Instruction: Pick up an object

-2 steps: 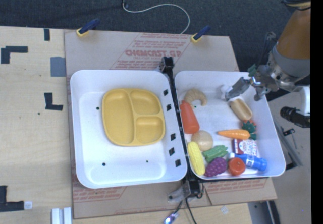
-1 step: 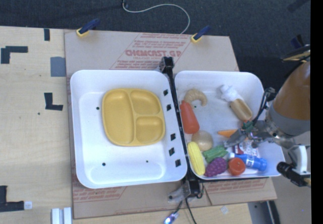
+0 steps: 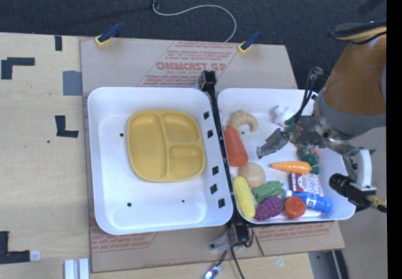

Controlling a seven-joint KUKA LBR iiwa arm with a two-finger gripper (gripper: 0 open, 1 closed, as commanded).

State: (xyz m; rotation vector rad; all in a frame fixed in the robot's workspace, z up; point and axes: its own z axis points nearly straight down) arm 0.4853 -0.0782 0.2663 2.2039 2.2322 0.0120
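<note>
Step in hand: the approach, by the look of it. The gripper (image 3: pixel 276 141) hangs low over the right bin (image 3: pixel 267 97), in the right half of the frame, with nothing seen between its parts.
Gripper state: cannot be told; the dark metal end is small and blurs against the white bin floor.
Candidate objects: toy foods crowd the right bin. An orange carrot (image 3: pixel 290 166) lies just below and right of the gripper, a red pepper-like piece (image 3: pixel 235 146) to its left by the divider, a pale croissant (image 3: pixel 244 120) above that.
Lower row: a corn cob (image 3: pixel 244 196), purple grapes (image 3: pixel 269 208), a green pod (image 3: pixel 267 189), a tomato (image 3: pixel 294 207) and a blue-capped bottle (image 3: pixel 311 201) sit along the bin's lower edge.
Left bin (image 3: pixel 103 146): holds a yellow divided tray (image 3: pixel 166 145).
Next move calls for: settling on one piece, probably the carrot as nearest, then centring over it and descending.
Hidden or unclear: the arm's orange-and-grey body covers the bin's right rim; a small white item (image 3: pixel 280 112) near the top is too small to name.
</note>
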